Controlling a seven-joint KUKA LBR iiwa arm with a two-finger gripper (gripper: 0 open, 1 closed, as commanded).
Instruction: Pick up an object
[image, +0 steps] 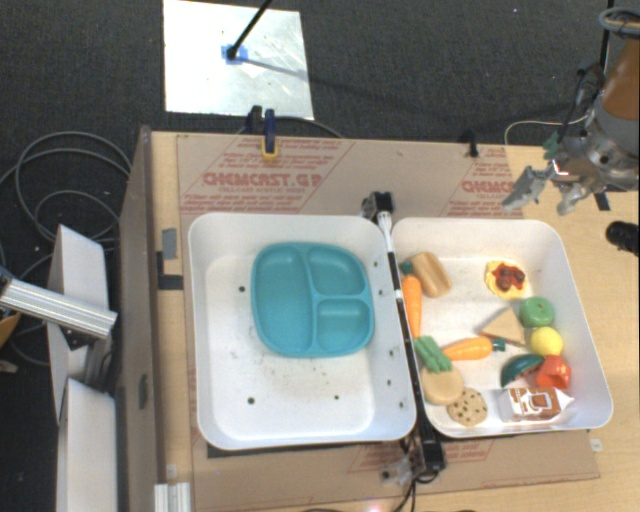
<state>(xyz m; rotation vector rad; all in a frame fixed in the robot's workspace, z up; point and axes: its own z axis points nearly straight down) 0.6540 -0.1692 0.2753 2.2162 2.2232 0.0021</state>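
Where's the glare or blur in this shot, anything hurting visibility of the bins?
Camera view: glare washes out the pale sheet beyond the bench; both bins are evenly lit, with the blue tray and toy food crisp. The gripper at the right edge looks slightly soft, with a bright highlight on it.

The brown sheet (300, 175) that lies on the tabletop under the two bins carries red print. On its far left part the word "CHEMCAST GP" can be read, with smaller red lines around it that are too small to read. On the far right part the same red print repeats, partly hidden.
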